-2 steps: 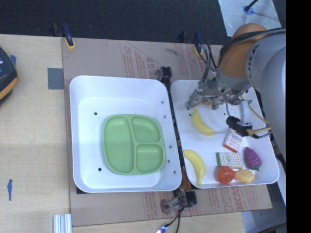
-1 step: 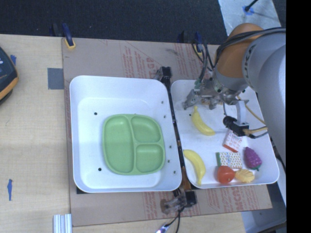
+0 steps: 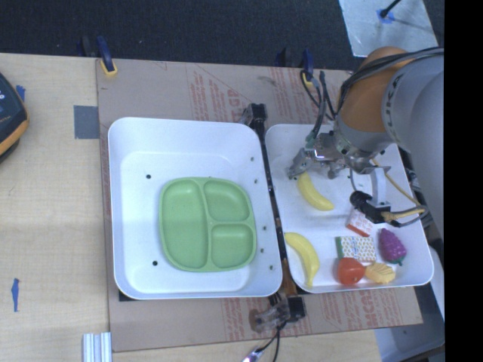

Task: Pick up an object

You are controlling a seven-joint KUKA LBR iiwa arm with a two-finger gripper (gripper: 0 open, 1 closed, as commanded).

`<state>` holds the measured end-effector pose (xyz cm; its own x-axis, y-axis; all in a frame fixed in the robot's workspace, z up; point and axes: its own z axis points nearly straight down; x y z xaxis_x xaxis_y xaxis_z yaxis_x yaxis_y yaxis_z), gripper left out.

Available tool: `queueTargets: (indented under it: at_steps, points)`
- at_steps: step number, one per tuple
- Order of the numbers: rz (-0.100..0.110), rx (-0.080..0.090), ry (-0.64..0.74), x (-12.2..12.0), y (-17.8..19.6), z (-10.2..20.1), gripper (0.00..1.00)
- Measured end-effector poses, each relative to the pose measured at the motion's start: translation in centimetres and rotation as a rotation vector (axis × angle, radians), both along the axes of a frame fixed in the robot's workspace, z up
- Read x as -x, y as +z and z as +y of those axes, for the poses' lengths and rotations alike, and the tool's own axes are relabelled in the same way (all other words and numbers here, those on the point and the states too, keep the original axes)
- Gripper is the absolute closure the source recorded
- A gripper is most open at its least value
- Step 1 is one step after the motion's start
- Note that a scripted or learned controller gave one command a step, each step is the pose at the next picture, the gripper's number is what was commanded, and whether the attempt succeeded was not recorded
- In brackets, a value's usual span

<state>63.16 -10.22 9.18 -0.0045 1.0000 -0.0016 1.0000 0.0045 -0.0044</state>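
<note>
- A yellow banana (image 3: 313, 192) lies in the right bin (image 3: 290, 138), in its upper left part, slanting from upper left down to lower right.
- The tool (image 3: 323, 162) sits right over the banana's upper end, and seems to touch it or hang just above it; the angle makes it hard to say which.
- Whether the tool is wide or narrow I cannot tell, since the metal parts at the wrist blur together from above.
- The grey arm (image 3: 411, 104) with its orange band (image 3: 366, 96) comes in from the right, above the right bin's upper half.
- A second banana (image 3: 303, 256) lies lower in the same bin, near its left wall, well apart from the tool.
- Along the bin's lower right lie a red tomato (image 3: 349, 271), a small yellow item (image 3: 379, 273), a patterned packet (image 3: 355, 247), a purple grape bunch (image 3: 391, 245) and a red-and-white packet (image 3: 361, 223).
- The left bin (image 3: 128, 138) holds a green divided plate (image 3: 207, 222), lying flat near its middle.
- Both bins rest on brown cardboard (image 3: 189, 81) on the wooden counter (image 3: 45, 217).
</note>
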Motion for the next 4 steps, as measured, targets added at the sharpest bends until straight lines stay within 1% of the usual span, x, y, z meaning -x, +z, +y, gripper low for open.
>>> queueTargets:
  at_steps: [1, 2, 3, 4]
  points:
    - [0.002, -0.001, -0.001, 0.8, 0.0, -0.8, 0.00]
    - [0.001, -0.001, -0.001, 1.8, 0.0, -0.6, 0.00]
    - [0.003, 0.000, 0.000, 1.8, 1.0, -0.7, 1.00]
    - [-0.003, -0.002, 0.001, 3.3, 10.1, 7.4, 1.00]
